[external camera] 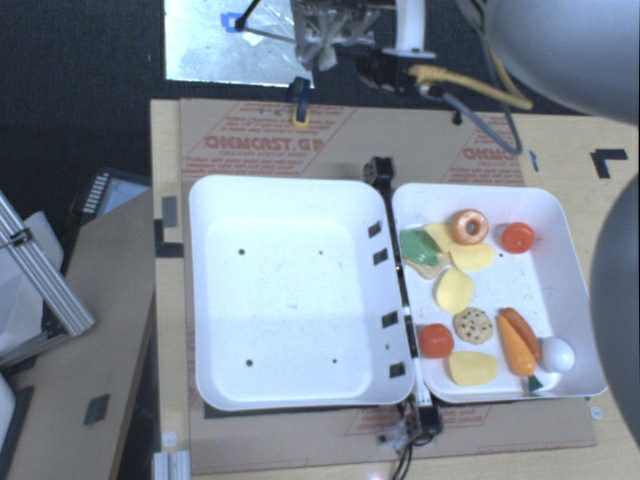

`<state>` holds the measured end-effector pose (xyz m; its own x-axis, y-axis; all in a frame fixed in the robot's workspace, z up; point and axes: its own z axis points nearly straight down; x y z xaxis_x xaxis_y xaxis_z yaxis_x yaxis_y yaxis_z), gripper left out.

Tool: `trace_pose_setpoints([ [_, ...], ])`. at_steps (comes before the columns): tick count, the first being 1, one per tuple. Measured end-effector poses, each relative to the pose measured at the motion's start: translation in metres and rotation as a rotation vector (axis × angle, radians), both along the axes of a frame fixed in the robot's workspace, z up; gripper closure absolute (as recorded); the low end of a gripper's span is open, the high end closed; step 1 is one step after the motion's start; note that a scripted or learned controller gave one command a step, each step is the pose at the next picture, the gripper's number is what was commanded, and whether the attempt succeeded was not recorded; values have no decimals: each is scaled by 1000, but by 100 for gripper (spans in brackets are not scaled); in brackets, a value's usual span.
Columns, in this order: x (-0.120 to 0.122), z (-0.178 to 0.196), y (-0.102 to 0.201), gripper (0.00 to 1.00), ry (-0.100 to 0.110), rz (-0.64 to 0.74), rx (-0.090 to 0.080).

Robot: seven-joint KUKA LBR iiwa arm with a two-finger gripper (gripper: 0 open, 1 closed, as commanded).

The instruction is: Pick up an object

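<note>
The gripper (318,56) hangs at the top of the view, above the bench's far edge; whether it is wide or narrow cannot be told. The toy foods lie in the right bin (570,268), well apart toward five o'clock: doughnut (469,227), tomato (517,237), cookie (472,325), carrot (517,342), white egg (556,354). The left bin (215,203) sits beside it.

Below me the surface (330,133) is brown board with red print, laid over a tan top. Dark floor (80,58) lies beyond it, and a bright shiny sheet (215,43) sits on that floor at the far edge. At my left, a metal rail (40,278) slants beside a lower tan panel (85,368).
</note>
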<state>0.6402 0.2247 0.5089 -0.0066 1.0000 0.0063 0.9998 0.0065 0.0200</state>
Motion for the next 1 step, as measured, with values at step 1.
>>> trace_pose_setpoints([
  [1, 29, 29, -34, 100, 13, -8, -5],
])
